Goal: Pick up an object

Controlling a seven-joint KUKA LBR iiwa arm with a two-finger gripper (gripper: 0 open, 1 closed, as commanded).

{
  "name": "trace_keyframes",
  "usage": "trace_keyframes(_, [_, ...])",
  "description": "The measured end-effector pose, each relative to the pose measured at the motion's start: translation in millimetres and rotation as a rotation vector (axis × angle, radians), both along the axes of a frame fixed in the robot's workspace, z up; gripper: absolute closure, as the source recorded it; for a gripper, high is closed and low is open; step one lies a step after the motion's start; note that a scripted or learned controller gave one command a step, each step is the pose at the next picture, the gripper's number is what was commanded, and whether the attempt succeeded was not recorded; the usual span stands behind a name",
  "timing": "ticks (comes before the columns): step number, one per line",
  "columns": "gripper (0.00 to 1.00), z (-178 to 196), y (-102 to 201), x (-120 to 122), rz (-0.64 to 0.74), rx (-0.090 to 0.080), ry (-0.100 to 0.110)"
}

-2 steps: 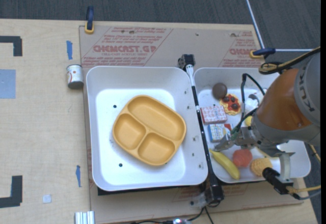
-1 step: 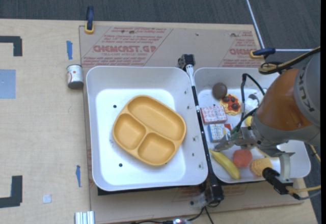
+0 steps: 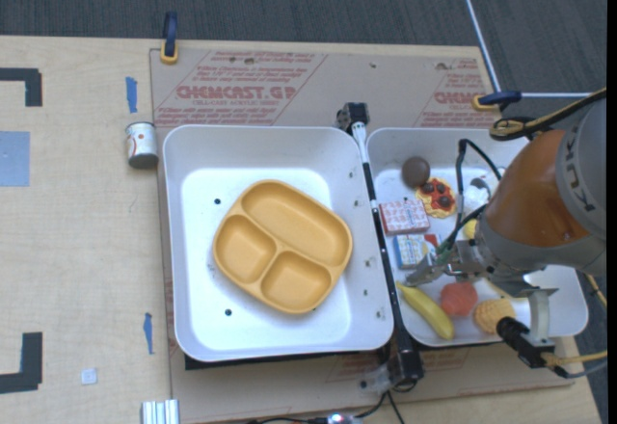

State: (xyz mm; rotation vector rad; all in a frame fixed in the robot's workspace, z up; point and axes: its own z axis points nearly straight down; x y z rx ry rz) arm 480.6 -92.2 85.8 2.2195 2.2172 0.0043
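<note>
Risk first: cluttered right bin (image 3: 578,311), items packed close, so a descent likely to nudge or clip a neighbour rather than seat on one piece. Arm (image 3: 540,205) bulk overhanging right half of that bin, hiding part of its floor from above. Gripper (image 3: 439,268) low among the items, near blue-and-white packet (image 3: 411,249) and above banana (image 3: 427,309); fingers' state: cannot tell, too small and dark against clutter. Nothing visibly pinched.

Largest to smallest around:
- Bench (image 3: 67,249), pale wood, blue tape marks.
- Left bin (image 3: 183,220), holding yellow divided tray (image 3: 281,246), well apart from gripper.
- Banana near front of right bin, just beside red round fruit (image 3: 460,297); orange-yellow piece (image 3: 489,315) just right of it. Round shapes prone to roll under a glancing touch.
- Red-and-white packet (image 3: 403,216), touching or nearly touching blue one.
- Pizza-like toy (image 3: 439,197), brown ball (image 3: 415,170) toward back.
- Small can (image 3: 142,144) on bench, outside left bin.

Bin divider wall close on left: possible snag.
</note>
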Motion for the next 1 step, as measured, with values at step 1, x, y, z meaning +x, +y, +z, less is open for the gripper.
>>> trace_keyframes(1, [0.00, 0.0, 0.0, 0.0, 0.000, 0.000, 0.000])
